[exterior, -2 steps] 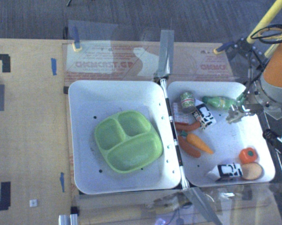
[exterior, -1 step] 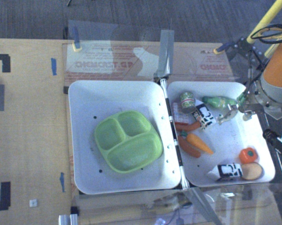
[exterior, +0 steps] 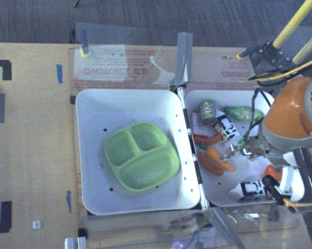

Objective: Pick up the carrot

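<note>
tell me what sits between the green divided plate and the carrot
In the camera view, the raised rims of the two white bins meet between the green plate and the carrot, plus bare white bin floor.

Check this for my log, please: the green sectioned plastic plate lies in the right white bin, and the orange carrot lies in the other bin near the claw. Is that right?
Not quite. The camera view shows the green sectioned plastic plate in the left white bin. The orange carrot lies in the other, right bin near the claw, as you said.
</note>
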Controlling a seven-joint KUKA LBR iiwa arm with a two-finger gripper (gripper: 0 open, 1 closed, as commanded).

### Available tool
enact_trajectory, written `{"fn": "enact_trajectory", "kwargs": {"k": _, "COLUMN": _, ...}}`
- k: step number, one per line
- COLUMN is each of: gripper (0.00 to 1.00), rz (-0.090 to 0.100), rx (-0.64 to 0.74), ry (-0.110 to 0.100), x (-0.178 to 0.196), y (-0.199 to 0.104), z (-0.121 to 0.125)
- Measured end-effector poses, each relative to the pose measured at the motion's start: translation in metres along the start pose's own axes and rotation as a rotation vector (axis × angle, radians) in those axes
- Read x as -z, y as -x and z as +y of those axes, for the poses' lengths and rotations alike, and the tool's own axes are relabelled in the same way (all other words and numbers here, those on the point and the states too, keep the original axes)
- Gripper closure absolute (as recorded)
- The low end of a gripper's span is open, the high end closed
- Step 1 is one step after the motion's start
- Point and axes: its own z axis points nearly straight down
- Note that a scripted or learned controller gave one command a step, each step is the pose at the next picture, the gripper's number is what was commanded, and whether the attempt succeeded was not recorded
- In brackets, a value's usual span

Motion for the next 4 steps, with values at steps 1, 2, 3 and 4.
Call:
{"fn": "enact_trajectory", "kwargs": {"k": 1, "gripper": 0.00, "rz": 0.002, "rx": -0.189, "ry": -0.001, "x": -0.0056, "y": -0.0276, "z": -0.0129}}
{"fn": "enact_trajectory", "kwargs": {"k": 2, "gripper": 0.00, "rz": 0.001, "rx": 0.089, "ry": -0.001, "x": -0.0095, "y": -0.0357, "z": -0.0051}}
{"fn": "enact_trajectory", "kwargs": {"k": 3, "gripper": 0.00, "rz": 0.001, "rx": 0.089, "ry": -0.001, "x": -0.0095, "y": -0.0355, "z": -0.0050}}
{"fn": "enact_trajectory", "kwargs": {"k": 4, "gripper": 1.00, "rz": 0.002, "rx": 0.088, "ry": -0.003, "x": -0.0015, "y": -0.0361, "z": -0.0054}}
